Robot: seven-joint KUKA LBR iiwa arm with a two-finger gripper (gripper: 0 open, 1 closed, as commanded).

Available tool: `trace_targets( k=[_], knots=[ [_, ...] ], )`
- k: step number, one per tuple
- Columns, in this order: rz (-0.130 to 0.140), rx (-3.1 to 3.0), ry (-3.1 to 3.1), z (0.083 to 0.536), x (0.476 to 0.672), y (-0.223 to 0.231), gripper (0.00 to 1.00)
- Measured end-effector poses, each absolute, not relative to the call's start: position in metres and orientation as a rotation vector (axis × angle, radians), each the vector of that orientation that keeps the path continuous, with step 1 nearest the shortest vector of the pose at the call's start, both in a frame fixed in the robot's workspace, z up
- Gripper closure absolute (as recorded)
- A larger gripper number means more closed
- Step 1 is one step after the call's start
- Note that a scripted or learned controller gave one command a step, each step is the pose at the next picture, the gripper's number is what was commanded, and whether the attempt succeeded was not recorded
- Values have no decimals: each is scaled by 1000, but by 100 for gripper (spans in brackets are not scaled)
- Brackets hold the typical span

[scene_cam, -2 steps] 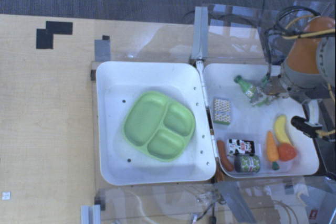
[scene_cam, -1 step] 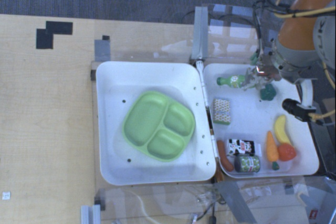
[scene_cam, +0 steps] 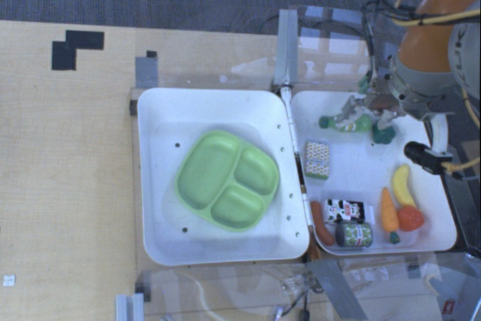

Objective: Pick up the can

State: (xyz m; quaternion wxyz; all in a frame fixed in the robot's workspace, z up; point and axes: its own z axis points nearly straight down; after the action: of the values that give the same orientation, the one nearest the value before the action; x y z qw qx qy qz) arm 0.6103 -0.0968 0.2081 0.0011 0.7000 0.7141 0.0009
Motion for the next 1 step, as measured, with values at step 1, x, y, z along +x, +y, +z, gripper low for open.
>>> trace_targets(
  k=[1],
  knots=[
    [-1,2162,2280,126,622,-150,0]
  ],
)
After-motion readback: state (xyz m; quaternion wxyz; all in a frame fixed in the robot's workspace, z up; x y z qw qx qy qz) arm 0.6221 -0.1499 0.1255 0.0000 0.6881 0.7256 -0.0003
